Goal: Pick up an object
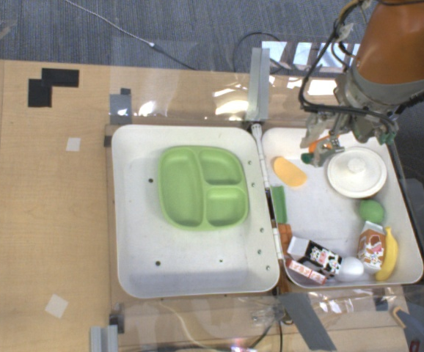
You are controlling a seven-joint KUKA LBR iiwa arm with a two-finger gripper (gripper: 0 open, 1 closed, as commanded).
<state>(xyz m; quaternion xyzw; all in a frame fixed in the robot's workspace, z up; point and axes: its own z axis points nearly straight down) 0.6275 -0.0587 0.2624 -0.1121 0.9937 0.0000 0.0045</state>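
My gripper hangs over the back of the right bin, under the arm's orange band. A small orange and green piece shows right at its lower left tip; whether it is gripped is unclear. Just below and to the right sits a round white bowl. An orange oval piece lies to the left of the bowl. Farther forward are a green ball, a banana, a small brown and white carton, a white egg and a black and white box.
The left bin holds a green divided plate. A green strip and a reddish piece lie along the divider between the bins. A red and white packet sits at the right bin's front edge.
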